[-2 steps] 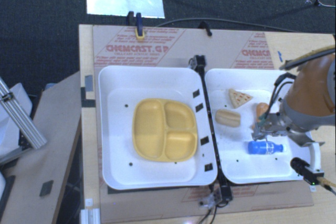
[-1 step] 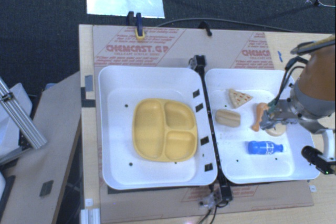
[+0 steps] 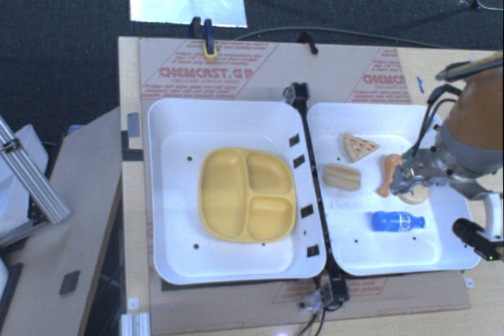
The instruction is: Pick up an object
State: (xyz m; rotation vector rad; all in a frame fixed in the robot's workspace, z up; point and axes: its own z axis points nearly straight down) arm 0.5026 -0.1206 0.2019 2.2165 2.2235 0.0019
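The orange carrot-shaped toy lies in the right bin, toward its right side, running roughly from the far side toward the near side, and the gripper sits low right against it — whether the toy is actually between the fingers cannot be told, nor how far the gripper is parted, since its tip is a dark blur at this angle. Just beside the gripper on the near side a pale round disc peeks out from under it. Left of the carrot toy lies a tan bread-roll piece, and beyond that, toward the far wall, a triangular pizza-slice toy. Nearer the front of the same bin a small blue bottle lies on its side with a white band around it; any printing on it is too small to read. The left bin holds a yellow divided plate with three compartments. Both bins rest on a sheet of brown board laid over the worktop, printed in red with "CHEMCAST GP" — the word appears again, partly cut off, at the far right. The arm comes in from the right, its orange band showing above the wrist.
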